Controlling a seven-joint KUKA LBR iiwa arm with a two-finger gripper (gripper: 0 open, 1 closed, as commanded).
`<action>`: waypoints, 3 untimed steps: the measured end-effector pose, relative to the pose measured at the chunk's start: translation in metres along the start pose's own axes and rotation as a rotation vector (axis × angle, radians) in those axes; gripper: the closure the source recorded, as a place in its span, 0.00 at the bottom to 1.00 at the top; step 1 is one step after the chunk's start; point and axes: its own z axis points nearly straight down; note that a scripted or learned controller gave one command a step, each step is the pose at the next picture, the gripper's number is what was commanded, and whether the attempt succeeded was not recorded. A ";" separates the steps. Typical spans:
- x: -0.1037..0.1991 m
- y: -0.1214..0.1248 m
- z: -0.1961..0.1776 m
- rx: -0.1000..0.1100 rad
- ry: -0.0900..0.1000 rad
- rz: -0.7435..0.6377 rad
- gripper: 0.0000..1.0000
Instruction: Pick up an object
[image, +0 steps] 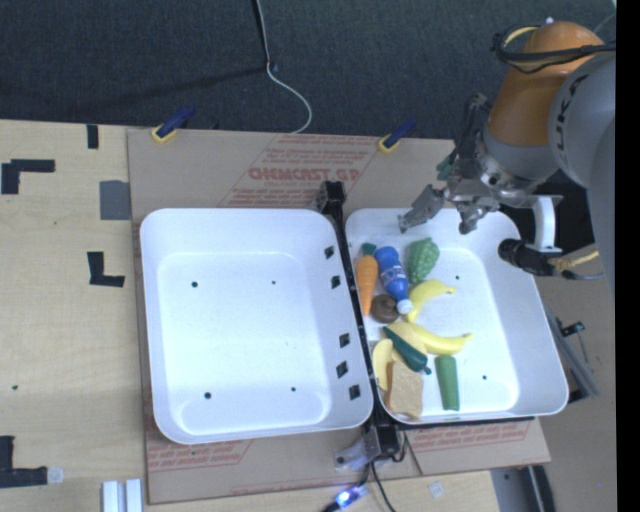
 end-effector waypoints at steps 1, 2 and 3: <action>0.098 -0.010 -0.021 -0.002 0.003 -0.009 0.00; 0.092 -0.010 -0.030 0.001 0.001 -0.003 1.00; 0.190 0.000 -0.099 -0.008 0.004 -0.010 1.00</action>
